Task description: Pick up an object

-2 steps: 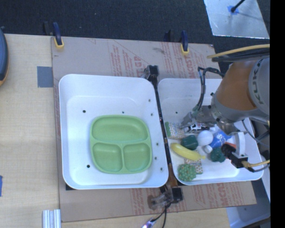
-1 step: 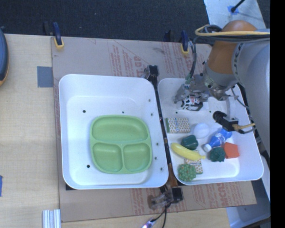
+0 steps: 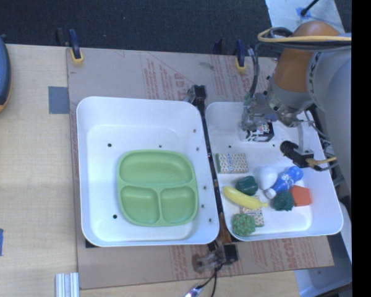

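Item: right shallow white plastic bin (image 3: 321, 224), holding our candidates in its near half: curved yellow plastic banana (image 3: 241, 197), long axis across the bin; knobbly green broccoli floret (image 3: 243, 224); smooth white-and-blue bottle (image 3: 278, 179); orange block (image 3: 302, 196). The end effector (image 3: 258, 127) hangs over the far end; we cannot tell its state. The left white bin (image 3: 93, 113) carries a green divided tray (image 3: 157, 187).

Green tray (image 3: 156, 187) in white bin (image 3: 93, 166); yellow banana (image 3: 241, 197), orange block (image 3: 302, 196), blue bottle (image 3: 286, 179)
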`<control>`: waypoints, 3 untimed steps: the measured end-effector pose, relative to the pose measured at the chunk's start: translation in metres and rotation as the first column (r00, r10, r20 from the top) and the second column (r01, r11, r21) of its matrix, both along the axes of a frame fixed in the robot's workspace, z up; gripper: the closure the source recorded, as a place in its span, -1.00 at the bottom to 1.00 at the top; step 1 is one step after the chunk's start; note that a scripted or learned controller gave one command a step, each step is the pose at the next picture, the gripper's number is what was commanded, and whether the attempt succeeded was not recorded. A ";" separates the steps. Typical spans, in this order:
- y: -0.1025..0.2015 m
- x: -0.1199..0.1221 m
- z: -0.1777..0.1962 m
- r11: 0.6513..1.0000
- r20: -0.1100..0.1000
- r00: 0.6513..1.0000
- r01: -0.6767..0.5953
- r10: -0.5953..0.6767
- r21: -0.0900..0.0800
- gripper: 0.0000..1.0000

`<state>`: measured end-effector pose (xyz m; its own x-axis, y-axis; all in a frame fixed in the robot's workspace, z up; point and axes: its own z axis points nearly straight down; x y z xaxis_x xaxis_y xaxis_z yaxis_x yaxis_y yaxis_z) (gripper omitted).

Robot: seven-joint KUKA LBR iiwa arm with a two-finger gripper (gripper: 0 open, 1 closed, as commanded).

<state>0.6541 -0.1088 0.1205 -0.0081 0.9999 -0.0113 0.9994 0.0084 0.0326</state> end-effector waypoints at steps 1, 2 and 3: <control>-0.106 0.003 0.097 1.000 -0.029 1.000 0.006 -0.006 0.007 1.00; -0.022 -0.028 0.120 1.000 -0.038 0.999 0.003 -0.003 0.013 1.00; -0.023 -0.026 0.120 1.000 -0.036 0.999 0.003 -0.003 0.011 -1.00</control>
<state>0.6279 -0.1322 0.2406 -0.0055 1.0000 0.0002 1.0000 0.0055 -0.0038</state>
